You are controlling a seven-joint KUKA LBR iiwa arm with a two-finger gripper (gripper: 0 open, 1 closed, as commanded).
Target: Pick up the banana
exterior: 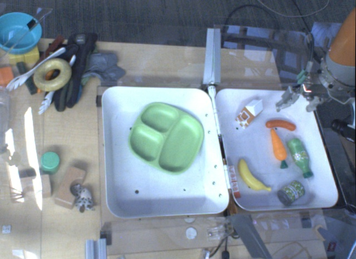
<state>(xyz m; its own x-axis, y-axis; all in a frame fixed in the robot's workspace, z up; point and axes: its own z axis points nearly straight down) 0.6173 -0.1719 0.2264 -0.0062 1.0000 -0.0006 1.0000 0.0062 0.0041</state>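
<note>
Banana lies untouched at right bin's near side; gripper, fingers spread and empty, hovers at far edge. Approach step: next, travel nearer and descend.

Both white bins smooth matt plastic, green divided tray smooth semi-gloss plastic, banana and carrot look like plain matt plastic, green bottle glossy, worktop pale wood with glare, grey rag cloth
</note>
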